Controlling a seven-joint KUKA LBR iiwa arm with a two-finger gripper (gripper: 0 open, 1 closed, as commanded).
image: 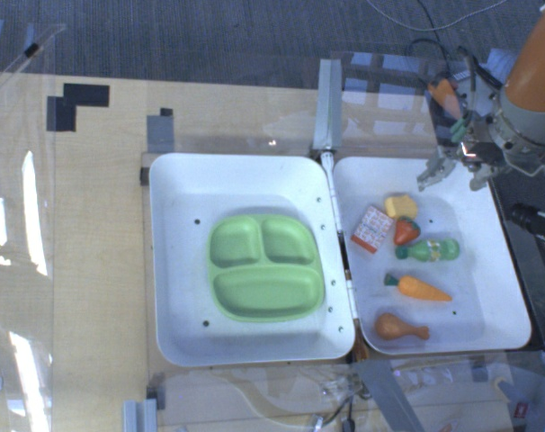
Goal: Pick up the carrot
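Above the right bin [511, 268], the claw [454, 176] hangs spread apart, grasping nothing, well away from the carrot [420, 288].

We see our arm [535, 70] with an orange band, a grey wrist below, and two thin grey fingers [432, 173].

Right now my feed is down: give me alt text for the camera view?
The carrot lies untouched in the right bin, among a green bottle, a strawberry and a drumstick. The gripper hovers open over that bin's far edge. The left bin holds a green divided plate.
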